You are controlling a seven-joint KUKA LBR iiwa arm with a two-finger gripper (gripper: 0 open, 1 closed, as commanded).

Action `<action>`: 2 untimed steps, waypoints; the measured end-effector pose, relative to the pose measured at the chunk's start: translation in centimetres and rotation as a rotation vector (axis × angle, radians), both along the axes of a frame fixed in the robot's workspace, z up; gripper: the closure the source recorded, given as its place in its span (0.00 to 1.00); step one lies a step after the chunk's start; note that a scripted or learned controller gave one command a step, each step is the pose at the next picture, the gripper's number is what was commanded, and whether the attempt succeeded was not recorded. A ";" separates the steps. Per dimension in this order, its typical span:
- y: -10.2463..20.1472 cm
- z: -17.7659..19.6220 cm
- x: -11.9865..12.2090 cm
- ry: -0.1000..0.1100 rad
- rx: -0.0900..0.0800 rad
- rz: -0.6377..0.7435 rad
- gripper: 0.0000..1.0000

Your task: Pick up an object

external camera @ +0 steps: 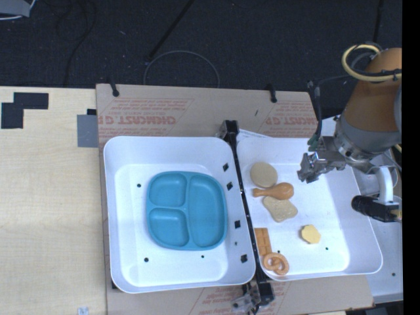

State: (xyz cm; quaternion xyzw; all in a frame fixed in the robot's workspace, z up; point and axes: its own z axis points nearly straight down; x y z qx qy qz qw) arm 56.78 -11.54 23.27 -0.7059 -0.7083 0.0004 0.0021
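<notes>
Nearest the camera, in the right bin (357,258), a pretzel (276,263) lies at the front edge beside a cracker (262,240). A yellow piece (311,234) sits just behind. Further back come a bread slice (281,209), a drumstick (275,191) and a round cookie (264,174). The left bin (125,169) holds a blue plate (186,210). The gripper (310,171) hangs above the right bin, right of the drumstick, nothing between its fingers; how wide they stand I cannot tell.

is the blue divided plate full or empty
Empty. The blue divided plate lies flat in the left bin, and all three of its compartments show bare blue. The food items sit in the right bin instead.
</notes>
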 end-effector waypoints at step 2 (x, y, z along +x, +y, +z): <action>9.4 -0.8 1.9 0.001 -0.001 0.000 1.00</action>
